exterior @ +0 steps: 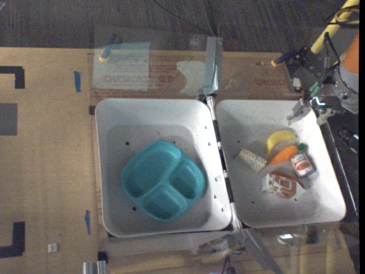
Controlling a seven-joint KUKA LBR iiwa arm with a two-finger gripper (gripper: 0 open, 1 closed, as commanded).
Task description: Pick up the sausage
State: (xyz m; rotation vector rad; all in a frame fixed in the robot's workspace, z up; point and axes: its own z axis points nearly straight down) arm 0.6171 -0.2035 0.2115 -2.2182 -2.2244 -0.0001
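This is a robotics lab, set up for testing rather than for living or cooking. A plain wooden bench (45, 170) stands on grey carpet (68, 10), and 2 shallow white bins, the left bin (114, 119) and the right bin (331, 204), sit side by side on it, joined by a metal bracket (212, 67). Strips of blue tape (77, 81) and black corner marks (16, 76) mark positions on the bench top. A black cable (171, 10) loops across the floor behind the bench. A robot arm (348, 67) with bundled wires reaches in from the right. The toy food (283, 154) and the teal divided plate (162, 180) look like test props.
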